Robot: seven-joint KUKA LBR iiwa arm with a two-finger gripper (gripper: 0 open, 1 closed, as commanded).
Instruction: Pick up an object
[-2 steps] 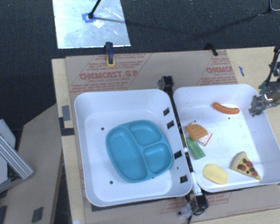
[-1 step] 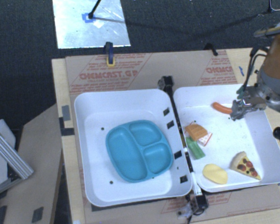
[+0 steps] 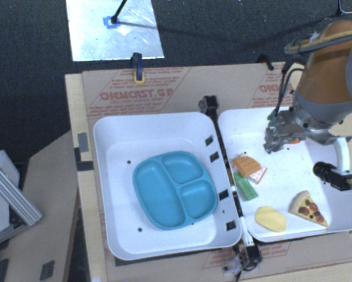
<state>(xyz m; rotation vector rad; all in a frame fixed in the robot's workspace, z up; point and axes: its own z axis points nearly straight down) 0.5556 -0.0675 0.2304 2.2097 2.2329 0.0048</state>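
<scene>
Dark carpet is lying around a pale wooden bench, and a cardboard sheet (image 3: 158, 86) is lying on the bench under two shallow white bins.

From the camera view above, the left bin (image 3: 116, 192) is holding a blue divided plate (image 3: 173, 188), and the right bin (image 3: 350, 210) is holding several toy foods. The gripper (image 3: 274, 140) is hanging over the far part of the right bin, with the grey arm (image 3: 331, 85) reaching in from the right. How the gripper is standing I cannot tell, because it is showing as a dark, small shape; nothing is visible in its grasp.

The nearest thing is the orange piece (image 3: 247, 165), which is lying just to the near left of the gripper, beside the green piece (image 3: 246, 189) at the bin's left wall. Its long axis is running roughly from far left to near right. The yellow piece (image 3: 270, 218) and the pizza slice (image 3: 309, 209) are lying further toward the near edge, well apart from the gripper. I judge the coming move is asking for a short shift to the near left, then a descent.
</scene>
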